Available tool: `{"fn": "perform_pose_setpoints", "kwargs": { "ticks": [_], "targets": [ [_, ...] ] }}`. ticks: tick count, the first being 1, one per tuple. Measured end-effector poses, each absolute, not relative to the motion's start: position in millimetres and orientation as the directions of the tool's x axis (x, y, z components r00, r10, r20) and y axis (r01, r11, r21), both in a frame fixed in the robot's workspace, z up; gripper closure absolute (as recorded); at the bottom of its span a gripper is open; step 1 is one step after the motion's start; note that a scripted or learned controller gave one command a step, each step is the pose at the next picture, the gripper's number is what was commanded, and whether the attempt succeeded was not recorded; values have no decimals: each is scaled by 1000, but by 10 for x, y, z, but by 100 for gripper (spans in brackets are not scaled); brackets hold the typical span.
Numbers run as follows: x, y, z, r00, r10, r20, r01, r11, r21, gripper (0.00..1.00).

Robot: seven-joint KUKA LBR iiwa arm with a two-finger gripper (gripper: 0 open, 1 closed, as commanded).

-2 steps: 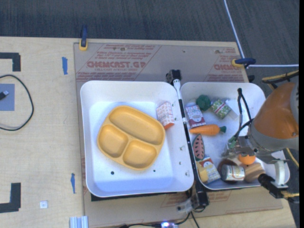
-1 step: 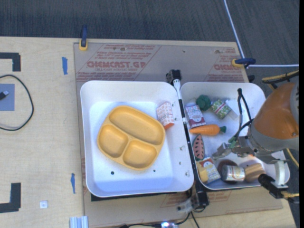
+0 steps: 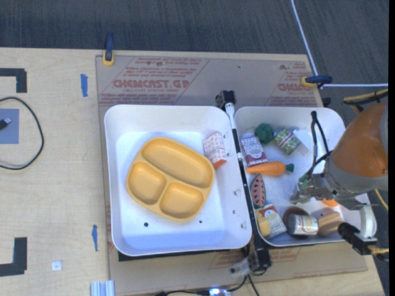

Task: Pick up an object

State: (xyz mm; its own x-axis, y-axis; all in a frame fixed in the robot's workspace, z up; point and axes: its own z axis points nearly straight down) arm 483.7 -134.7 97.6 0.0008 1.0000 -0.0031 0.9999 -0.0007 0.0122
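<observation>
Grey arm's gripper (image 3: 307,193) low in right bin (image 3: 336,119), near carrot (image 3: 269,168), opening impossible to tell

In the left white plastic bin (image 3: 117,165) I see a yellow three-compartment tray (image 3: 170,177); toy foods fill the right white bin (image 3: 336,119), where my gripper (image 3: 308,190) hangs at frame right.

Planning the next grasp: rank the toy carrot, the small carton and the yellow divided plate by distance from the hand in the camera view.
Hand in the right bin.
1. Toy carrot, right bin, to its left.
2. Small carton, left bin's right edge.
3. Yellow divided plate, left bin's middle.
</observation>
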Motion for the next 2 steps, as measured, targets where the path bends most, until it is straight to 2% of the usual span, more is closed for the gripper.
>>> {"fn": "perform_pose_setpoints", "kwargs": {
  "ticks": [1,2],
  "targets": [
    [4811,-1454,868,-2,1000,2,1000,2,4,100],
    [4815,-1338,871,1,1000,-5,1000,-1,8,100]
  ]
}}
